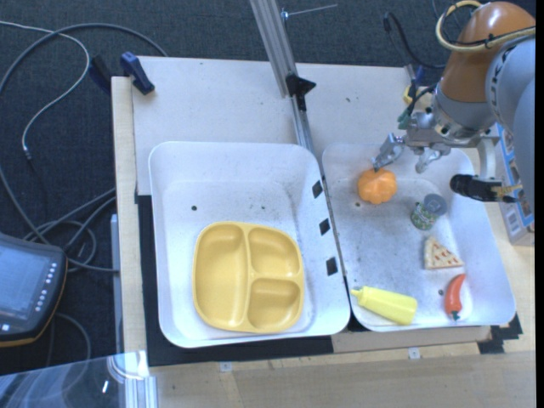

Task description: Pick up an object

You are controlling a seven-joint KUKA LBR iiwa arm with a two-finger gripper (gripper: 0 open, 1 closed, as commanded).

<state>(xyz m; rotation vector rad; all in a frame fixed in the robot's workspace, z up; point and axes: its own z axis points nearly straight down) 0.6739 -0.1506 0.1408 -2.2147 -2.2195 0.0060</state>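
While no writing can be read:
gripper [406, 150]: fingers spread, holding nothing, just above the orange [376, 186]
can [426, 212]: right of the orange, label illegible

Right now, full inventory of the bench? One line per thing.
bins: 2, white, side by side on the bench
divided plate: 1, yellow, in the left bin toward its near edge
orange: 1, orange, far end of the right bin, just below the pincer
small can: 1, grey-green, right bin, right of the orange
wedge-shaped toy: 1, tan with a pale edge, right bin, below the can
chili pepper: 1, red, near right corner of the right bin
bottle: 1, yellow, lying along the right bin's near edge
clamp: 1, blue, far left corner of the bench
arm: 1, grey with an orange band, reaching in from the right
pincer: 1, metal, over the right bin's far end
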